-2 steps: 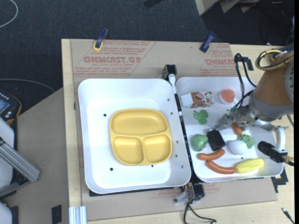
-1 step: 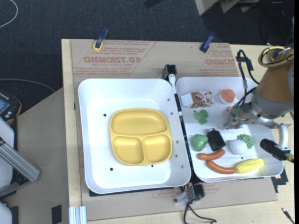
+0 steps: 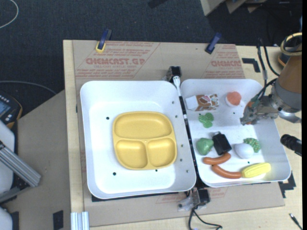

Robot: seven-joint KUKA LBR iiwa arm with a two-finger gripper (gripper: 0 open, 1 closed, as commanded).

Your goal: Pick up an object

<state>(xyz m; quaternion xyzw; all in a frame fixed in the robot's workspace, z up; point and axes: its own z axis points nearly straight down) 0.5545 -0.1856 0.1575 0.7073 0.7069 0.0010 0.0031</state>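
Note:
The right bin (image 3: 268, 133) holds several toy foods: a brown and white packet (image 3: 207, 101), a red-orange ball (image 3: 233, 98), a small green leafy piece (image 3: 206, 120), a green pepper (image 3: 204, 145), a black block (image 3: 221, 143), a white egg (image 3: 243, 150), a broccoli floret (image 3: 252, 143), two orange sausages (image 3: 217, 160) and a yellow corn cob (image 3: 256, 169). My gripper (image 3: 253, 114) hangs over the bin's right side, to the right of and below the red-orange ball and above the broccoli. Nothing is visibly in its grasp.
The left bin (image 3: 96, 128) holds a yellow divided plate (image 3: 144, 139). The two bins meet along a ridge (image 3: 184, 128). Clamps sit at the board's back edge (image 3: 101, 41). Black cables (image 3: 261, 56) run behind the arm at the right.

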